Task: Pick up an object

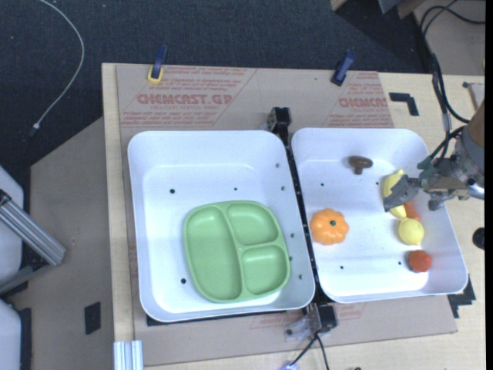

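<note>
I see the hand [402, 195] low over the right bin [370, 284], reaching in from the right edge; I cannot tell how it is set. It sits right at a yellow piece [394, 182], partly covering it. Just nearer lie a yellow lemon [411, 232] and a small red fruit [420, 261]. An orange pumpkin [329, 227] rests near the bin's left wall, and a brown mushroom [359, 163] lies toward the far side. The left bin [154, 176] on the desk [115, 114] holds a green divided plate [234, 249].
</note>
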Available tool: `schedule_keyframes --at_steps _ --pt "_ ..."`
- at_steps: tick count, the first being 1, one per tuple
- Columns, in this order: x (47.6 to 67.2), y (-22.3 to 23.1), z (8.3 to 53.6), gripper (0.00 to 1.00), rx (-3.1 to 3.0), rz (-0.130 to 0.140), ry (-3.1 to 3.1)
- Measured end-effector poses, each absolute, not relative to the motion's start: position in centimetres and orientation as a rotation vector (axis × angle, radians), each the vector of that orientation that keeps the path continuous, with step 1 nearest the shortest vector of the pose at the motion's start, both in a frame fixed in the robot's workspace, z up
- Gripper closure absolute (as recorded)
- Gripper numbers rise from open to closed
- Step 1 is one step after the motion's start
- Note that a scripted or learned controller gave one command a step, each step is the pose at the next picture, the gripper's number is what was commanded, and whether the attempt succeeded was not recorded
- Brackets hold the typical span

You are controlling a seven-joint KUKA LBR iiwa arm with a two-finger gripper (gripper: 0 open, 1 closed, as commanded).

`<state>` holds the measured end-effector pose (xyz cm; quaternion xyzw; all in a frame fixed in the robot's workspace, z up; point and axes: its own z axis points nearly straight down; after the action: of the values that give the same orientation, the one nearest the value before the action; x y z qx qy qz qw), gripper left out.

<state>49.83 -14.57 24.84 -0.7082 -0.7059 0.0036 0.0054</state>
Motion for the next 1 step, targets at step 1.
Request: schedule_keyframes --at_steps 1 --pt "50.07 -14.53 25.46 0.00 -2.221 0.000 -2.222"
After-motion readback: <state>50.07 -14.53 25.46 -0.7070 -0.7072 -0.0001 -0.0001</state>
